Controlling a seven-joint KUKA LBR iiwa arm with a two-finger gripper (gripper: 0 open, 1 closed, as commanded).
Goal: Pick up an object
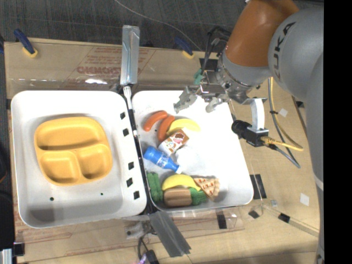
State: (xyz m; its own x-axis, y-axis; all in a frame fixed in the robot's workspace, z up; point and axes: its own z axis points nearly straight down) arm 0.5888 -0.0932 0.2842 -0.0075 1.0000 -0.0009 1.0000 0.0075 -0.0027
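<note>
- your arm (286, 43) reached in from the right, and its gripper (198, 102) hung over the far part of the right bin (234, 147), above the bare white floor.
- the fingers (185, 99) stood spread apart with nothing between them.
- the things you could pick lay in that right bin: two sausages (159, 121) near its left wall, a yellow banana piece (184, 126) touching them, and a small printed carton (174, 143) just below.
- a blue bottle (160, 159) lay tilted by the divider, nearer the front.
- along the front wall sat a green item (155, 185), a burger (179, 190) and a pizza slice (208, 187), packed close together.
- the left bin (22, 147) held a yellow compartment tray (72, 150).
- both bins rested on the cardboard-covered surface (66, 59).
</note>
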